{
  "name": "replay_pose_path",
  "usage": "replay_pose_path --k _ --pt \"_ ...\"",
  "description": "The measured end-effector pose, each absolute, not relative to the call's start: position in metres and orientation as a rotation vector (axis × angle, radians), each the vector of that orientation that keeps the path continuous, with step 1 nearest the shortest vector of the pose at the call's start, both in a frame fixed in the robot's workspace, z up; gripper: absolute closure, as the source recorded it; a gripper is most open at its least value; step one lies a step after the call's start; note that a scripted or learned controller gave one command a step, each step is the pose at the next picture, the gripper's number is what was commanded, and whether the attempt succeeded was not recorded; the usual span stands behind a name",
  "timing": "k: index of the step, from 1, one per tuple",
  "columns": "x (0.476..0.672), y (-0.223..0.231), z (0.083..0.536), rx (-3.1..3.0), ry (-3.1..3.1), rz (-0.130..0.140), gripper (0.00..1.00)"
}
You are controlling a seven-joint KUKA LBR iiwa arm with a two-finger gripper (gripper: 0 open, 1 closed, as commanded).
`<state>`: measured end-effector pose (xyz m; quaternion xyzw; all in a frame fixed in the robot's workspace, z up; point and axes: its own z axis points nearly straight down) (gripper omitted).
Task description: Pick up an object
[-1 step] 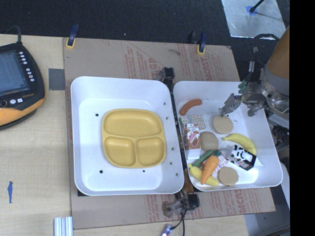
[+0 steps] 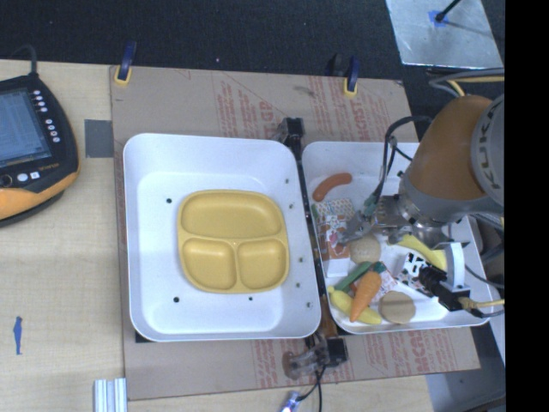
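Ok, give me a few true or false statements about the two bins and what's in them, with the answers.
1. The yellow tray lies in the left bin. True.
2. The carrot lies in the left bin. False: it is in the right bin.
3. The sausage lies at the far end of the right bin. True.
4. The gripper is above the left bin. False: it is over the right bin, by the potato.
5. The tray has five compartments. False: three.
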<state>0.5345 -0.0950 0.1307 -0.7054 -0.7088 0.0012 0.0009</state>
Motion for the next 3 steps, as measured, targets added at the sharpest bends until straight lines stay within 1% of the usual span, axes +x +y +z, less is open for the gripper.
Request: replay_pose_path --k 1,2,3 --pt "0.569 -0.104 0.112 -2.220 -2.232 -0.005 0.00" --pt "0.640 -0.103 0.106 -2.166 -2.198 0.050 0.00" --pt "0.656 -0.163 0.174 -2.220 -2.224 0.001 0.00"
